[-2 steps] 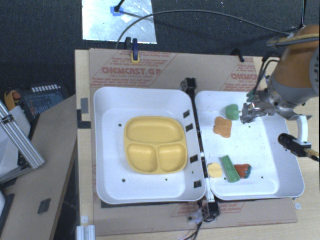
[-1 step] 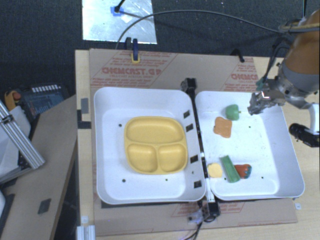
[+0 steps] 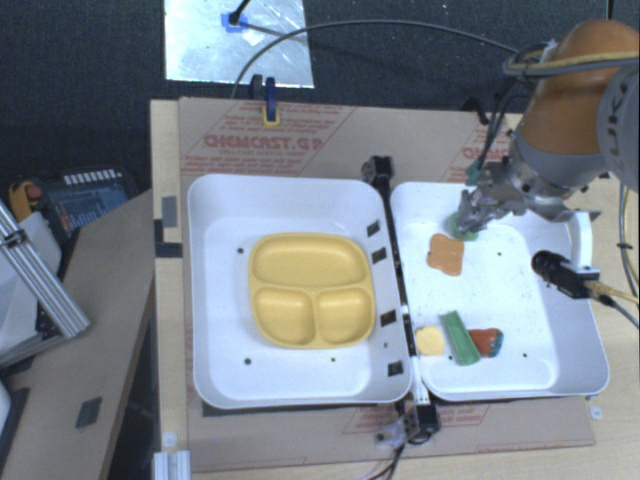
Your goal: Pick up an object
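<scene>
Tray (image 3: 306, 288) in left bin (image 3: 215, 268) — toys (image 3: 462, 336) right

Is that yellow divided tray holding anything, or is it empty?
Empty. The yellow tray in the left bin shows three bare compartments.

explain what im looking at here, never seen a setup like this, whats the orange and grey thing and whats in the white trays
One camera fixed above a bench looks down at a slant on two shallow white bins. The grey and orange thing is a robot arm reaching in from the right; its two-finger gripper is low at the far edge of the right bin, over something green. I can't tell whether it is gripping that. The left bin holds a yellow divided tray. The right bin holds an orange piece and, near the front, a yellow round piece, a green stick and a red piece.
</scene>
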`<control>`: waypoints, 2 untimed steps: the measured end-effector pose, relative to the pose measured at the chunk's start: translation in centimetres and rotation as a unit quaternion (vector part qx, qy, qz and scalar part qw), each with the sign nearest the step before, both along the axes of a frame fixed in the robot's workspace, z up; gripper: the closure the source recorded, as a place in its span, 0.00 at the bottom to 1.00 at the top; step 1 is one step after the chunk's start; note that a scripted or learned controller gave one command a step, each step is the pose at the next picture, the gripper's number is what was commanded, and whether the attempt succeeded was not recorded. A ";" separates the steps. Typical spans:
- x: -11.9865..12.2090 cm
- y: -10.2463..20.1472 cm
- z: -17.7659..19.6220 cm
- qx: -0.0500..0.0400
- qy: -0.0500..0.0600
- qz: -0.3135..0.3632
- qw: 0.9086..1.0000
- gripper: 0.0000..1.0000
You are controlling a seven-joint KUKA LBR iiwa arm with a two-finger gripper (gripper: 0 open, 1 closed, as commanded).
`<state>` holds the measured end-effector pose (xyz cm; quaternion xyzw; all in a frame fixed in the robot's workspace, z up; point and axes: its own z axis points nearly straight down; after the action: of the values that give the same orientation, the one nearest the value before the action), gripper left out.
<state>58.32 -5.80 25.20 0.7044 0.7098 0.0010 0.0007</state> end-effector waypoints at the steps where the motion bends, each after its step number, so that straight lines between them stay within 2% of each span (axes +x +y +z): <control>1: 1.5 5.2 0.4 0.001 -0.001 0.000 1.000 1.00; 2: 2.5 11.0 -1.2 0.000 0.000 0.001 1.000 1.00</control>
<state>60.87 5.17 23.98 0.7037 0.7105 0.0010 0.0001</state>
